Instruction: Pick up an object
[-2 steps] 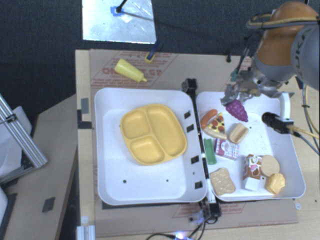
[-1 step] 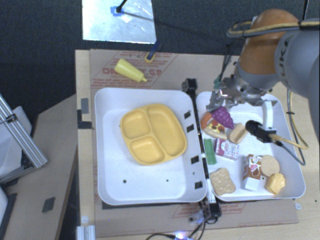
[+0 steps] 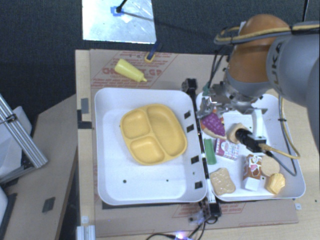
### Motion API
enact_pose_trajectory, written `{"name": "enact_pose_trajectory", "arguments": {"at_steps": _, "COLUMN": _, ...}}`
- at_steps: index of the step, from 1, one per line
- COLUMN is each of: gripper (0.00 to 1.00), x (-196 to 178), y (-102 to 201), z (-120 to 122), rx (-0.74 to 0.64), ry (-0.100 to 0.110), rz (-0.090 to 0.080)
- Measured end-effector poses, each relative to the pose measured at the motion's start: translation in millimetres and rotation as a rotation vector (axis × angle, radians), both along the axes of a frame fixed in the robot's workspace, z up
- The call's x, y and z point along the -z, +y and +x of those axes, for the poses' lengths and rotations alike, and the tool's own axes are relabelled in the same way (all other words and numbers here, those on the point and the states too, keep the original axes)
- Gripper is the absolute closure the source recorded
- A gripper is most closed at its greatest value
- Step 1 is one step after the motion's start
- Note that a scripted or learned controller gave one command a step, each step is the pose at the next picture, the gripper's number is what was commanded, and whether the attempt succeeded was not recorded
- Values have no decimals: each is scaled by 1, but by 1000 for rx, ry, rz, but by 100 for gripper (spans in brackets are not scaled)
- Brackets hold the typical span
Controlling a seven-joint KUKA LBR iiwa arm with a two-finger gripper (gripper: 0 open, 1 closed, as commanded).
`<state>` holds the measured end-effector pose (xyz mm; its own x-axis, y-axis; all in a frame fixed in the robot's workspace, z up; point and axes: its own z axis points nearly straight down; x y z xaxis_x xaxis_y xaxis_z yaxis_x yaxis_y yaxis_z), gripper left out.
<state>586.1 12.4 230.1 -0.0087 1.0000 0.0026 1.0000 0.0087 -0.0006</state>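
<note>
Claw point(image 3: 216, 107) sits low over the top-left corner of the right bin point(image 3: 292, 186), its tip buried behind cabling and the wrist, so can't tell how it's set or whether anything is in it. Nearest thing: a purple-and-red toy food piece point(image 3: 214, 125), touching or just below the tip, toward the view's bottom. Its long axis runs roughly upper-left to lower-right, alongside the divider between bins. Other candidates lie further down the same bin: pink carton point(image 3: 227, 149), green stick point(image 3: 209, 151), tan cookie point(image 3: 222, 180). Left bin point(image 3: 107, 149) has a yellow divided plate point(image 3: 152, 133), well apart from the arm. Probably a short drop onto the purple piece, no sideways reach needed.
</note>
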Motion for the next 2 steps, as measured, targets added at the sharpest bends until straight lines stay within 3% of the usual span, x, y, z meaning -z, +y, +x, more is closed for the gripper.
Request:
{"name": "enact_pose_trajectory", "arguments": {"at_steps": 1, "gripper": 100, "x": 15, "y": 42, "z": -31, "rx": 0, "ry": 3, "rz": 0}}
{"name": "enact_pose_trajectory", "arguments": {"at_steps": 2, "gripper": 100, "x": -5, "y": 61, "z": -45, "rx": 2, "ry": -3, "rz": -1}}
